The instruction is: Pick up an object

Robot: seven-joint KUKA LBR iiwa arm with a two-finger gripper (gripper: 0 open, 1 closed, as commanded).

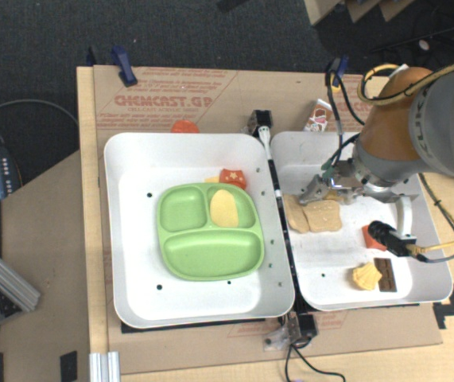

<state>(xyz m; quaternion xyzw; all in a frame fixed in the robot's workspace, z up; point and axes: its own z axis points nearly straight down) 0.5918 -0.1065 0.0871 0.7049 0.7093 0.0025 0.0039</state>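
Grey arm (417, 126) hangs over the right bin (322, 293), gripper (322, 191) just above two tan bread slices (316, 217); grip state can't be judged. One green tray (209, 249) sits mid-left with one yellow piece (224, 208) inside.

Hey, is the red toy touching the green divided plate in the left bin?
Cannot tell. In the camera view the red toy sits right at the green divided plate's back rim, with no plain gap or contact.

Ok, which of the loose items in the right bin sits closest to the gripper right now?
The tan flat bread-like piece, lying directly below the gripper. The red item, yellow piece and brown block lie farther toward the bin's near right corner.
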